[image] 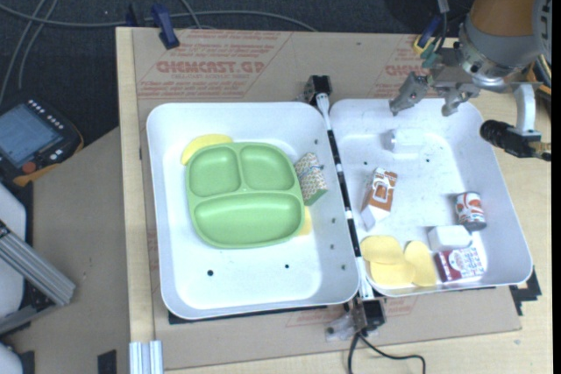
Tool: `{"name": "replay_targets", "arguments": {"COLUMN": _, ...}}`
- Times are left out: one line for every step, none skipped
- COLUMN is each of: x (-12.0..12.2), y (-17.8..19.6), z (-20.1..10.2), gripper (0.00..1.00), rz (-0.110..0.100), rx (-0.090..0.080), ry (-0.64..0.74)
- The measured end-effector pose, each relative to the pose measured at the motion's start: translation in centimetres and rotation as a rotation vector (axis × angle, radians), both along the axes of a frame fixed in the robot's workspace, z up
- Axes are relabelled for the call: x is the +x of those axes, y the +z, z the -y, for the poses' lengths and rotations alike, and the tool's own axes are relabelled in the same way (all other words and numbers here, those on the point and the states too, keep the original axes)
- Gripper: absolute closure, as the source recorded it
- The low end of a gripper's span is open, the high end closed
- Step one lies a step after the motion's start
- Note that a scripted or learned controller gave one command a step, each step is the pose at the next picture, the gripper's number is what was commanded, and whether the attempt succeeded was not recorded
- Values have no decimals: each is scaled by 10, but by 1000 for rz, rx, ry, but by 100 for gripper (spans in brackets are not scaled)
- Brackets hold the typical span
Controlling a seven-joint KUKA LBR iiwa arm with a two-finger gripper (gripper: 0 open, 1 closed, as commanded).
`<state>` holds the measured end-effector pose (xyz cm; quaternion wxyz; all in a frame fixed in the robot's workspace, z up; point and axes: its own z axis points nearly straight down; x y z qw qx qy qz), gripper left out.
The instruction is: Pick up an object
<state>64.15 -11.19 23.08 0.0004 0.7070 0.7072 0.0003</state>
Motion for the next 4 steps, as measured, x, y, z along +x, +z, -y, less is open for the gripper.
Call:
{"name": "replay_targets", "arguments": {"x": -60, "y": -61, "z": 12, "gripper": 0, "rz": -3, "rx": 0, "ry": -1}}
{"name": "replay_targets", "arguments": {"x": -71, "y": -126, "z": -3, "gripper": 0, "rz": 14, "rx": 0, "ry": -1}}
{"name": "replay_targets", "arguments": {"x": -72, "y": -130, "z": -7, "gripper": 0, "rz": 22, "rx": -3, "ry": -3}}
{"name": "replay_targets", "arguments": {"x": -66, "y": -133, "z": -13, "gripper": 0, "rz": 25, "rx": 5, "ry": 1}}
